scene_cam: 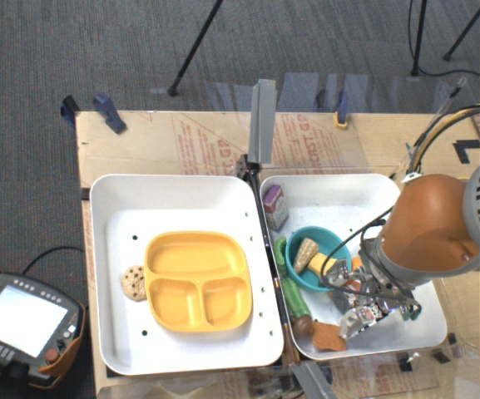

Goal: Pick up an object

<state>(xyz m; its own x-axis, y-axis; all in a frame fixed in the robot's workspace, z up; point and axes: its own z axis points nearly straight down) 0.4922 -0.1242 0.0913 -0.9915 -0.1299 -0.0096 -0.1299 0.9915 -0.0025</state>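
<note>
The right bin point(348, 191) holds a teal bowl point(333, 241) with a tan cone-shaped item point(306, 253) and a yellow piece point(319, 264) in it. A purple and white carton point(274, 205) lies at the bin's left wall, a green vegetable point(292, 293) runs along that wall, and a brown and orange piece point(324, 335) lies at the front. My gripper point(366, 306) hangs low over the bin's front middle, just right of the bowl, under the orange wrist band point(427, 227). Its tip is a dark tangle of parts and wires.
The left bin point(119, 206) carries a yellow divided tray point(198, 289) with a cookie point(133, 283) beside its left edge. A grey post point(262, 131) stands behind the bins' shared wall. A handheld pendant point(23, 327) lies on the floor at the left.
</note>
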